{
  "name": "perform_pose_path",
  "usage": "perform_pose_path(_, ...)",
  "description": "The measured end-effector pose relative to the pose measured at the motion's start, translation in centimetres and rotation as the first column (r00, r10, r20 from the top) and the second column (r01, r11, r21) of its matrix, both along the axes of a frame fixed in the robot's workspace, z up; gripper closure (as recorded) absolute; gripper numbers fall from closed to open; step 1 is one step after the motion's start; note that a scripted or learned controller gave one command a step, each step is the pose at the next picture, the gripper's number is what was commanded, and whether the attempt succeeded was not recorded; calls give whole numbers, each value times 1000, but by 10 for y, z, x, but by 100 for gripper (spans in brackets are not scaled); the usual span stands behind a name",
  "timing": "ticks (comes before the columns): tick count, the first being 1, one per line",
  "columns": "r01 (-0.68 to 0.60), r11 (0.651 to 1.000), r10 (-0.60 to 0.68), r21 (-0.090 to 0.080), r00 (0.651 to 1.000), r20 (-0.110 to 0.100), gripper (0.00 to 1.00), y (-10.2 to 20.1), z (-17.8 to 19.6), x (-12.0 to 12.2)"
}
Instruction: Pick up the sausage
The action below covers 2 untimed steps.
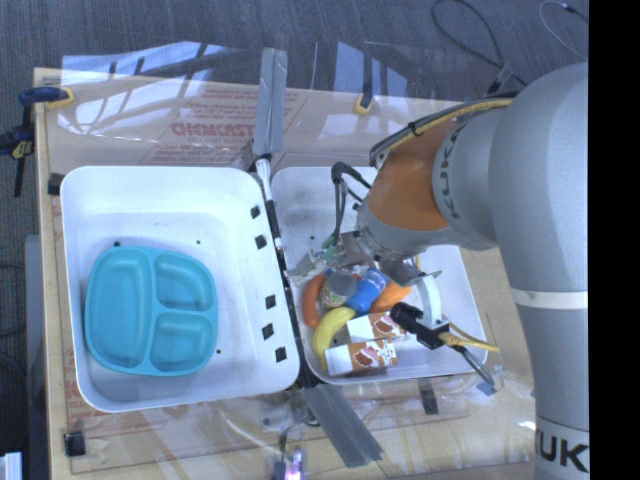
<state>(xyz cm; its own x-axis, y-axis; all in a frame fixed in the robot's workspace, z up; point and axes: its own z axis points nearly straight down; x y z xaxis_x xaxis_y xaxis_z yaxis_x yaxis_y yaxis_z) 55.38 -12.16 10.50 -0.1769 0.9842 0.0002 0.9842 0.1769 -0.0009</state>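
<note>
The sausage [312,296], a short orange-red curved piece, lies in the right bin [300,203] near its left wall, just above a yellow banana [330,330]. My gripper [345,256] reaches down into this bin, right of and slightly above the sausage, over a cluster of items. The arm's orange band and wrist hide much of the gripper's body. From this view I see nothing clearly held.
Crowded around the sausage are a grey can [340,286], a blue cylinder [367,290], an orange piece [393,293] and a brown-and-white box [368,356]. A teal divided plate [150,308] lies in the left bin [100,193].
</note>
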Motion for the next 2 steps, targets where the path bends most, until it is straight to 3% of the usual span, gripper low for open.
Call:
perform_pose_path(1,0,1000,0,0,1000,0,0,0,0,0)
perform_pose_path(2,-100,995,101,-21,994,42,0,8,0,-9)
